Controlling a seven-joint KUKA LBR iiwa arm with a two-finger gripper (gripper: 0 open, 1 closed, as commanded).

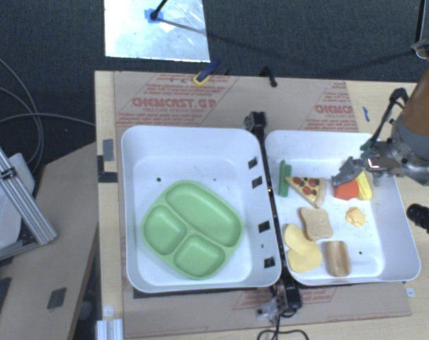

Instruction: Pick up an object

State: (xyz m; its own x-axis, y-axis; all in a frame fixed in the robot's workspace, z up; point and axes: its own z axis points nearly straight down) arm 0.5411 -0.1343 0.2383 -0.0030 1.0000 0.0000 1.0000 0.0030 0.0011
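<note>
We saw the gripper (350,170) low in the right bin (391,222), over a red and yellow toy food piece (350,189) — whether it was open or closed we could not tell. Nearby lay a pizza slice (306,187), a bread slice (316,224) and a green stick (285,178). The left bin (190,147) held a green divided plate (192,228).

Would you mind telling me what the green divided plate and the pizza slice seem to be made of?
The green divided plate looks like moulded plastic, matte with a soft sheen and smooth rounded compartments. The pizza slice seems a plastic toy: flat uniform colours, crisp edges, though it is too small to be sure.
</note>
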